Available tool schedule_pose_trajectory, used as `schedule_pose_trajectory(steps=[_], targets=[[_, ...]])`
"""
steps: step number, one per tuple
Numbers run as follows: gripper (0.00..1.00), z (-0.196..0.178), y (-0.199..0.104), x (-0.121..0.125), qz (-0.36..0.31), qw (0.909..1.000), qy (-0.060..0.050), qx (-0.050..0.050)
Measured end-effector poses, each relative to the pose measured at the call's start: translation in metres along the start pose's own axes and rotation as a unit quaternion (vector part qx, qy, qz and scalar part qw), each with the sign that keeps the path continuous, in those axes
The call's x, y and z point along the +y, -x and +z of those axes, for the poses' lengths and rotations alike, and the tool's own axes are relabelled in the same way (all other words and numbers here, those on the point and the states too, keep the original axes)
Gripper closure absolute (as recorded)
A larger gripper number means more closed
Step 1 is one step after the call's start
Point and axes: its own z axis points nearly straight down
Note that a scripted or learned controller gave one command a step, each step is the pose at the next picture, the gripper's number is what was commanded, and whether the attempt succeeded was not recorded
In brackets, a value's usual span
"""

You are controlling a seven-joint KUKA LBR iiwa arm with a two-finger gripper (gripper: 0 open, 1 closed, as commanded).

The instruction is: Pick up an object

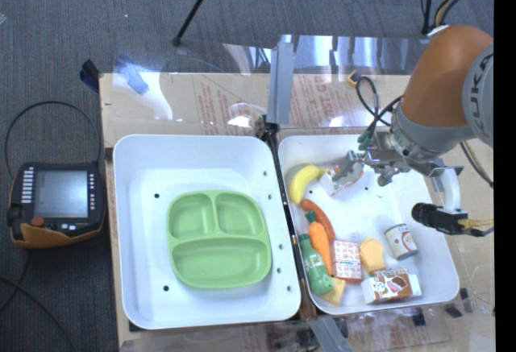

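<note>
The right bin (439,262) holds several toy foods. A yellow banana (304,181) lies at its back left. An orange carrot (322,239), a green bottle (316,266) and a red-and-white carton (347,259) lie along its left side. A small can (400,240) and a flat snack box (392,286) sit toward the front right. My gripper (351,168) hangs low over the bin's back part, just right of the banana, next to a small pale object (333,180).
The left bin (133,181) holds a green divided plate (218,239). A teach pendant (56,204) lies on the floor at far left. A metal divider post (280,84) rises behind the bins.
</note>
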Motion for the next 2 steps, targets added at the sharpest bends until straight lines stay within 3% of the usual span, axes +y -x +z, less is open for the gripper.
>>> schedule_pose_trajectory(steps=[1, 2], targets=[[0.00, 0.102, 0.054, 0.068, 0.056, 0.9983, 0.015, -0.001], [1.00, 0.091, 0.055, 0.069, 0.055, 0.9983, 0.016, -0.001]])
